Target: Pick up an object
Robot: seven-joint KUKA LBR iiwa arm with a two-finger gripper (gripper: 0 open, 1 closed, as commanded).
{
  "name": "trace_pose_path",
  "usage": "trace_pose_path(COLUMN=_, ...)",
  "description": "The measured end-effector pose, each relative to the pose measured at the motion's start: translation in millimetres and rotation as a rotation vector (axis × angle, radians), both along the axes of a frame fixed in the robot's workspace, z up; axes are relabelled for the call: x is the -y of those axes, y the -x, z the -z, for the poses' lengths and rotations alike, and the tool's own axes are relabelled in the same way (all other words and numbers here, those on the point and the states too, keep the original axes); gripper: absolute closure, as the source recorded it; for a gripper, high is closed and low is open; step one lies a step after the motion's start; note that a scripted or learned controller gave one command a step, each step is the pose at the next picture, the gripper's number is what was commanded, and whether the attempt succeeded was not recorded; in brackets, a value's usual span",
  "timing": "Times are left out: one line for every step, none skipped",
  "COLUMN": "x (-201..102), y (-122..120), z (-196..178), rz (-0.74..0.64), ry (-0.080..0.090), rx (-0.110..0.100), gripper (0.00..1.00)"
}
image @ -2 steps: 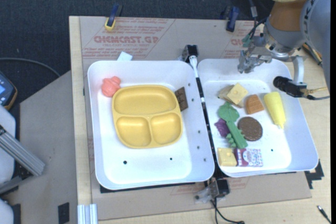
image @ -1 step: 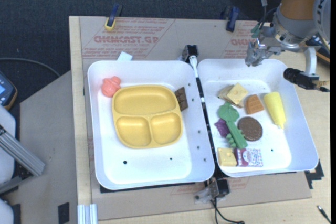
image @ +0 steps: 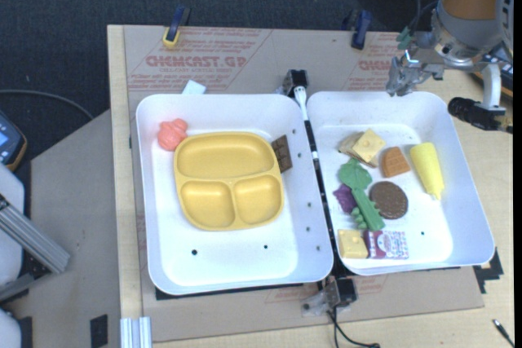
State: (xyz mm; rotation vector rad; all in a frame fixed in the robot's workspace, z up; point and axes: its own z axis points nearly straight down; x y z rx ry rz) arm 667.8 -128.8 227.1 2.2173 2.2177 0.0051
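Nothing picked yet: my gripper [image: 402, 83] hangs above the right bin's [image: 465, 244] far rim, fingers apart, empty.

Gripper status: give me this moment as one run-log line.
gripper: above far rim of right bin | carrying: nothing seen | right bin: toy food untouched | left bin: yellow tray | pick: not yet done

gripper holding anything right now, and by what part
Nothing is held. The gripper hangs above the far rim of the right bin, with nothing between its jaws. The toy food, such as the yellow corn, lies in the bin.
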Motion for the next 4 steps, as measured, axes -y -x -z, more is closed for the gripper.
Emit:
trace_pose_path(x=-55.5, y=7.5, z=-4.6, rz=-0.005, ry=-0.004, rx=-0.008, gripper=1.00)
trace_pose_path(x=-113.7, y=26.8, z=3.5, rz=-0.005, ry=-0.003, rx=-0.010, gripper=1.00)
trace_pose_path(x=-163.8, y=49.2, z=13.1, rz=-0.004, ry=-0.003, rx=-0.011, gripper=1.00)
trace_pose_path(x=-216.2, y=63.6, z=0.4, rz=-0.005, ry=-0.004, rx=-0.009, gripper=1.00)
